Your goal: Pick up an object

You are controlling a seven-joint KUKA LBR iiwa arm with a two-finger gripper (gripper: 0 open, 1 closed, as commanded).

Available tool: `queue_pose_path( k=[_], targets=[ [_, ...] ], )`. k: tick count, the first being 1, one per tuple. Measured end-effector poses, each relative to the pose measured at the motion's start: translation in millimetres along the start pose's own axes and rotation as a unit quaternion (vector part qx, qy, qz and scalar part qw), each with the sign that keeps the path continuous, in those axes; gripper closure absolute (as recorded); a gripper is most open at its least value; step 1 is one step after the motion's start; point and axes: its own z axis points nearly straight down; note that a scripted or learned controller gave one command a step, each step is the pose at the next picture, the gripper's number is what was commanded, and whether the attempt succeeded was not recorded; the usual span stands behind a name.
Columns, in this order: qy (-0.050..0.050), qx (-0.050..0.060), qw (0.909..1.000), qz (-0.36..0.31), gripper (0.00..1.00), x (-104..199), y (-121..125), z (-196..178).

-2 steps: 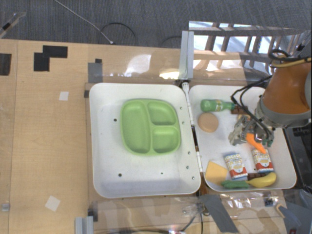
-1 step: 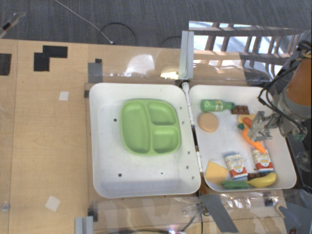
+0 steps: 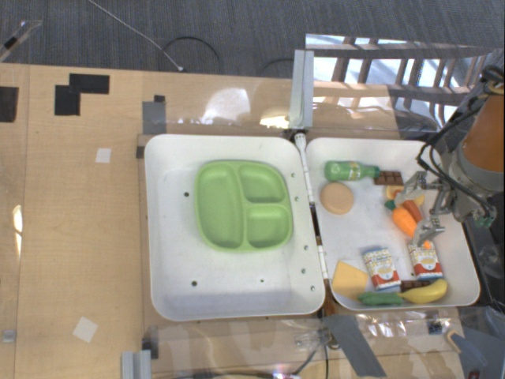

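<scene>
The right bin (image 3: pixel 465 290) holds several toy foods. My gripper (image 3: pixel 423 205) hangs over its right side with the fingers spread open, one fingertip (image 3: pixel 415 182) toward the back and the other toward the front. An orange carrot (image 3: pixel 404 218) lies just left of the gap between them, low in the bin, and is not clamped. A brown chocolate bar (image 3: pixel 388 178) sits close behind the back finger. A small carton (image 3: pixel 426 262) stands just in front of the front finger.
A green bottle (image 3: pixel 351 170) and a tan bun (image 3: pixel 338 199) lie at the bin's back left. A second carton (image 3: pixel 379 268), cheese wedge (image 3: pixel 349 276), green pod (image 3: pixel 380 298) and banana (image 3: pixel 426 292) line the front. The left bin (image 3: pixel 166 290) holds a green divided plate (image 3: pixel 243 204).
</scene>
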Motion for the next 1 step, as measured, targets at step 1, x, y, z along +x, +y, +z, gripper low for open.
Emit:
queue_pose_path(
  k=[1],
  targets=[
    [-0.009, 0.002, 0.9997, 0.022, 0.0, -20.3, -8.8, 50.9]
  ],
)
